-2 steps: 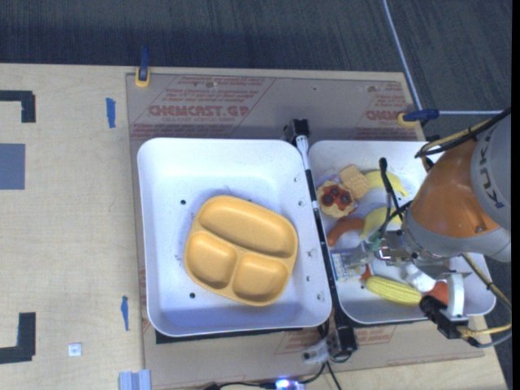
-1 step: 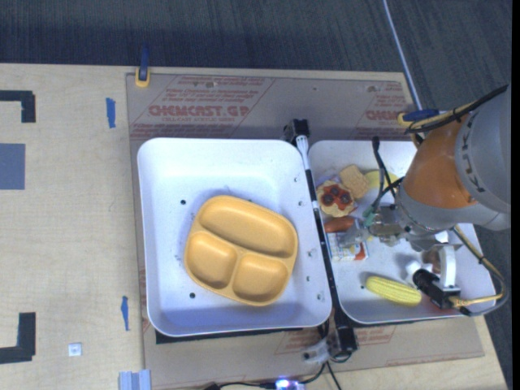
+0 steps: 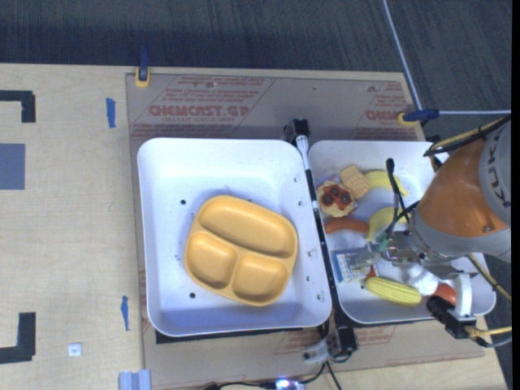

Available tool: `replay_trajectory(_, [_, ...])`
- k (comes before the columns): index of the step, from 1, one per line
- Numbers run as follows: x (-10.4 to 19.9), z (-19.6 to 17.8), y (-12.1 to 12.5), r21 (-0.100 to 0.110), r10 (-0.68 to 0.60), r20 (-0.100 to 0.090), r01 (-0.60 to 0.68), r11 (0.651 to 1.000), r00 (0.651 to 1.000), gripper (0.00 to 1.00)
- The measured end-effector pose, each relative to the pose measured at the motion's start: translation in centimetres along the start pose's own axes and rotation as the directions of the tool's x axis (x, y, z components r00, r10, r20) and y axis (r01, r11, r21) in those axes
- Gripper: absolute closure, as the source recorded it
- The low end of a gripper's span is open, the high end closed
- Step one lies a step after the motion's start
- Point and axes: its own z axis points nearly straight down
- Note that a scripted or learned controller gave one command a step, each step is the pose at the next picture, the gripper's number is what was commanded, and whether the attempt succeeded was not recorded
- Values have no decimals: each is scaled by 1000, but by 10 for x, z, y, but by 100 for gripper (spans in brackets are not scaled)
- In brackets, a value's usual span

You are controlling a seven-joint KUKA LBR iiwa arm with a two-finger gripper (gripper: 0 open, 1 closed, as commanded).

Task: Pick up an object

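The arm [image 3: 471, 197] is cut off by the right edge and covers the right bin's [image 3: 325, 157] right side, hiding what lies beneath. The gripper [image 3: 396, 254] sits low among the toys, its fingertips too small and cluttered to make out.

This is a robotics lab set up for grasping trials, not a home or kitchen. A pale wooden bench [image 3: 65, 242] bears a brown cardboard sheet [image 3: 244, 104] held down by clamps, and two shallow white bins [image 3: 154, 218] sit on the sheet. Blue tape marks [image 3: 110, 112] and black corner markers [image 3: 24, 104] lie on the bench left of the sheet. Cables run below the bins. Dark carpet [image 3: 244, 15] shows beyond the bench.
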Motion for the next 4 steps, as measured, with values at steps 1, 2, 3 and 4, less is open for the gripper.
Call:
replay_trajectory(1, [7, 0, 0, -1, 2, 4, -2, 1000, 1000, 0])
replay_trajectory(2, [12, 0, 0, 0, 2, 4, -2, 1000, 1000, 0])
replay_trajectory(3, [6, 0, 0, 1, -2, -3, 2, 1000, 1000, 0])
replay_trajectory(4, [12, 0, 0, 0, 1, 4, -1, 1000, 1000, 0])
